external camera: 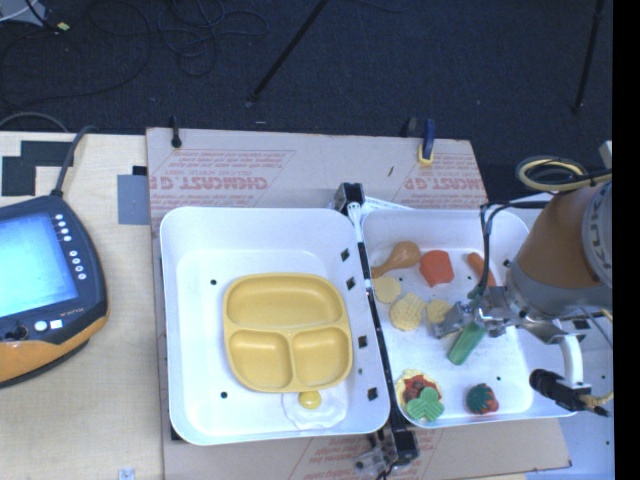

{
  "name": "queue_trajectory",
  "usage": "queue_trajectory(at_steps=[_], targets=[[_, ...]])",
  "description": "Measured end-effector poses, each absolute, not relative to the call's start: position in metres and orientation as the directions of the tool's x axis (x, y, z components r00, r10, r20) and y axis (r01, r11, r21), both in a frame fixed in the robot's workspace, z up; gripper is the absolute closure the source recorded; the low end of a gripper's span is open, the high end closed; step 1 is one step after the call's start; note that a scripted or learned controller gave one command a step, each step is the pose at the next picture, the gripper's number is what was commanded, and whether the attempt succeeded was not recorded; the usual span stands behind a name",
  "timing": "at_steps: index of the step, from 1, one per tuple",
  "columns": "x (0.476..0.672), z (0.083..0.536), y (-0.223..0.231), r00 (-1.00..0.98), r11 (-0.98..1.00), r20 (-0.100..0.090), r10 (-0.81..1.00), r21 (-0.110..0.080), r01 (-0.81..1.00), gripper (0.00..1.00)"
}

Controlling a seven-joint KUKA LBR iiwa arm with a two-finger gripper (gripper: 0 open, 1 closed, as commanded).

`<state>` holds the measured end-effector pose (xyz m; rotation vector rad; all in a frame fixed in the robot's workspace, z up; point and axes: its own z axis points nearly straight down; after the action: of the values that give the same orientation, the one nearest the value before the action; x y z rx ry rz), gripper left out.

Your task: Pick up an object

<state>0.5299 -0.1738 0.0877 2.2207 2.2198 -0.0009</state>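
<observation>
My gripper hangs over the middle of the right bin, with the arm's orange band just to its right. A green pickle-shaped toy slants down and to the left from between the fingers, and the gripper is shut on its upper end. Close to the gripper's left lie a ridged yellow piece and a smaller yellow piece. Farther back in the bin are a tan drumstick, a red-orange block and a small orange piece.
At the right bin's front lie a round toy with a green top and a red-and-green berry. The left bin holds a yellow divided tray and a fried-egg toy. A tablet pendant sits at far left.
</observation>
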Motion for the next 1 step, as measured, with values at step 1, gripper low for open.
queue_trajectory(at_steps=[1], targets=[[0.5504,0.0878,-0.2063,-0.001,0.001,0.0,1.0,-0.001,1.0,0.0]])
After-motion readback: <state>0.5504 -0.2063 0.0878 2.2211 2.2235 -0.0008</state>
